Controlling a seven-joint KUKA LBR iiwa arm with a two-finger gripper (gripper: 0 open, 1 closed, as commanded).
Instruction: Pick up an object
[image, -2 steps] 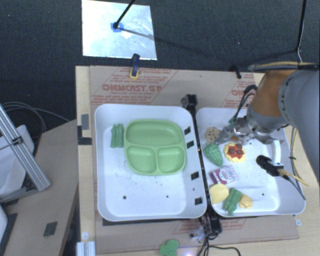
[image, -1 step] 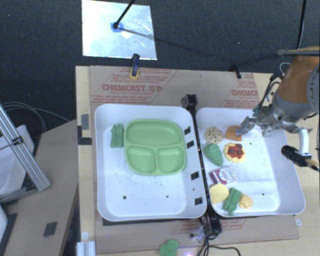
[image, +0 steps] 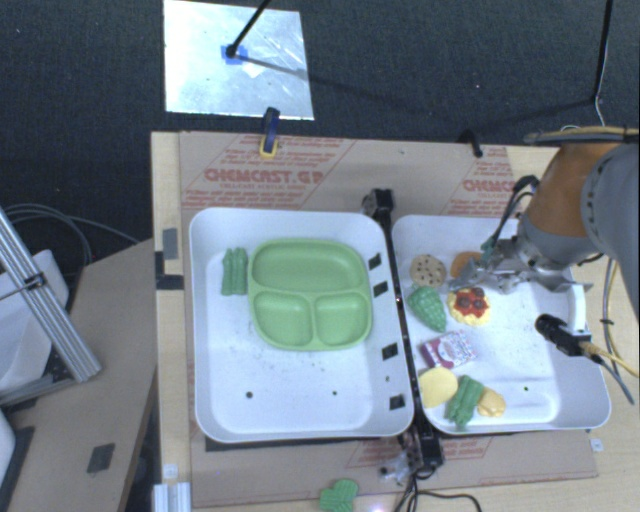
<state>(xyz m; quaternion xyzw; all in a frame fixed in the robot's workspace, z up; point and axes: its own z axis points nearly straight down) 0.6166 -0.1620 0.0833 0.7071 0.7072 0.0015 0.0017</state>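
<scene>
Toys lie packed close in the right bin. My gripper hangs just above the little pizza, with nothing held. I might bump the cookie beside it and miss my grab.

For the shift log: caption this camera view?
Gripper low in right bin beside toy pizza; green tray in left bin.

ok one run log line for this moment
arm: over right bin | gripper: above pizza toy | grasp: unconfirmed | left bin: green tray
</scene>
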